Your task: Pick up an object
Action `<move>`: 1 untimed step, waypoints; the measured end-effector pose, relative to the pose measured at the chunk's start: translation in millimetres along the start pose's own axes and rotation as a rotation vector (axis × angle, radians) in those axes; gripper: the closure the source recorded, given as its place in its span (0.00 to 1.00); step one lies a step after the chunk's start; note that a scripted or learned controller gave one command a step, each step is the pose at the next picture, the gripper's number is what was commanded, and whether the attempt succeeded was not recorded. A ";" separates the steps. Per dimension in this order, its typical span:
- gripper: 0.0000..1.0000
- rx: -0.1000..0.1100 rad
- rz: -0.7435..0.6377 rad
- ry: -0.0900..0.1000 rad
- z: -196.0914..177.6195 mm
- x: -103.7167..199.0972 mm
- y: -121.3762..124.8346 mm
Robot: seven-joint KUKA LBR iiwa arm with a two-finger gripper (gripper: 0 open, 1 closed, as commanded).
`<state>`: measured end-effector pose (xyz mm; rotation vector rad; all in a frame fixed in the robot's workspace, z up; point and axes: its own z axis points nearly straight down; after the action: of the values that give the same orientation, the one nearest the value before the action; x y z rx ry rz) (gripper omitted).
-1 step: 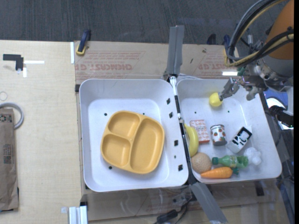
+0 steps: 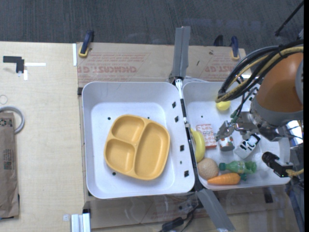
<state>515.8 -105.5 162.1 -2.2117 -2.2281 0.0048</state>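
Hovering over the right bin [image 2: 205,93], the gripper [image 2: 226,132] hangs low among the clutter, and whether its jaws are parted or closed I cannot tell; nothing is seen between them. Just under the jaws lies a small white and red thing [image 2: 226,144], and just left of them a red-printed packet [image 2: 206,133]. Past that, by the bin wall, is a banana [image 2: 198,144]. Below the jaws sit a tan ball [image 2: 208,168], a carrot [image 2: 224,179] and a green bottle [image 2: 237,166], close together. All look like light toys. The carrot is likely hard and smooth, so it may slip; a grip across its thick middle seems safest. The ball would roll off a poor pinch. The packet lies flat and offers little edge. The left bin [image 2: 91,144] holds a yellow tray [image 2: 137,146], well away from the jaws.
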 end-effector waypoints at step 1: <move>0.00 -0.002 -0.129 0.000 71.0 12.9 -38.4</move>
<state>477.1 -92.9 91.3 -2.0646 -2.3668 0.0019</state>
